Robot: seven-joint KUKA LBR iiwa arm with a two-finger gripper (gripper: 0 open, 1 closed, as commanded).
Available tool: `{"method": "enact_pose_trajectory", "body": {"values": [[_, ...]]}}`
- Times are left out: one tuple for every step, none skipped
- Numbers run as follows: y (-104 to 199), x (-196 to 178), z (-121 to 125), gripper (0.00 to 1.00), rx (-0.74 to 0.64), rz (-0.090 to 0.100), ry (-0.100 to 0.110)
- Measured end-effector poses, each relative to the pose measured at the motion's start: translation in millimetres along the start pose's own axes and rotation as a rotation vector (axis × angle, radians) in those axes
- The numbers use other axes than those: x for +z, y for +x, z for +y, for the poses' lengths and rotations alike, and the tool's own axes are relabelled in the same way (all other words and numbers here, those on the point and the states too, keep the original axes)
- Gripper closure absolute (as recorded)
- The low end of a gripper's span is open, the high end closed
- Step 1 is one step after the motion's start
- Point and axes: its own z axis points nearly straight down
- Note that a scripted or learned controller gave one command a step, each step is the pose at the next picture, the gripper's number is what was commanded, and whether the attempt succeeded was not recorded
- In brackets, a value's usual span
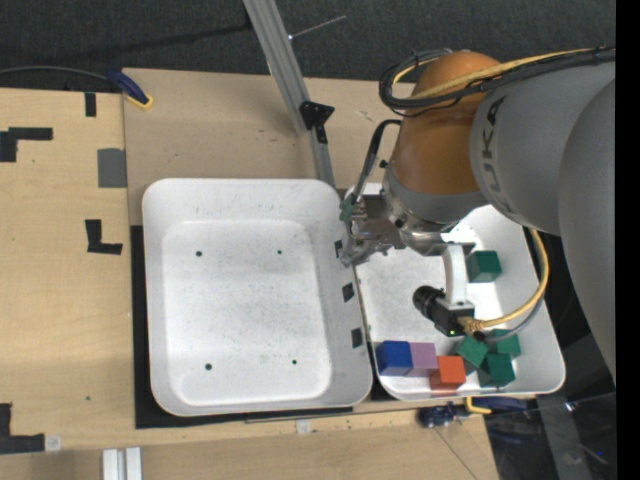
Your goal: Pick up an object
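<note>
Since the task names no particular object, I judge the candidates to be the small blocks clustered in the right bin near its front edge: a blue block, a lilac block, an orange block, three dark green blocks at the front right corner, and one more green block sitting alone further back by the right wall. The left bin has nothing to go for.

The gripper sits over the back left corner of the right bin, close to the divide between the bins, well apart from the block cluster. Its fingers are too small and cluttered to read; can't tell how far apart they are, and nothing is visibly between them.

Handling, as a guess: blocks look rigid, light, matte, not fragile, probably foam or wood. Flat parallel faces suit a pinch across two opposite sides. The blue, lilac and orange blocks touch or nearly touch, so the fingers may not fit between them. The lone green block has clear space on all sides, so it's the easiest take. The front-corner greens are crowded against the bin wall, risk of fingers hitting the rim.
</note>
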Motion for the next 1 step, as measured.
{"method": "enact_pose_trajectory", "body": {"values": [[52.1,-3.2,-1.8,1.0,0.001,-0.001,0.0]]}}
